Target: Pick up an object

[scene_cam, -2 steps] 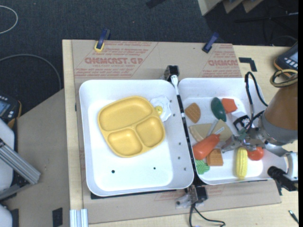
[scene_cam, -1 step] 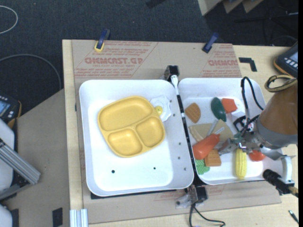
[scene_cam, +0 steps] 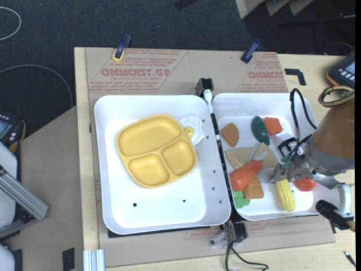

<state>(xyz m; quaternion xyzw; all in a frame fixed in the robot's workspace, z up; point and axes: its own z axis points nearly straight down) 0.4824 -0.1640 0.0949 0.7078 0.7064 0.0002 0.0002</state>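
Nothing had been lifted yet, as far as we saw: the gripper [scene_cam: 289, 165] hung low in the right bin [scene_cam: 243, 104], just above the corn cob [scene_cam: 285, 195] and carrot [scene_cam: 246, 174]; its state we couldn't tell.

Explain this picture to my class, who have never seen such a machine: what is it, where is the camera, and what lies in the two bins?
The picture is taken from one camera fixed above a bench, looking down at a slant. The grey and orange shape at the right is a robot arm, moved by a program; its job is to pick up an object. Its gripper is low over the right bin, but the view does not show it holding anything. The left bin holds a yellow tray with three compartments and a fried egg toy beside it. The right bin holds toy food: a corn cob, a carrot, a tomato, a cookie and other pieces.
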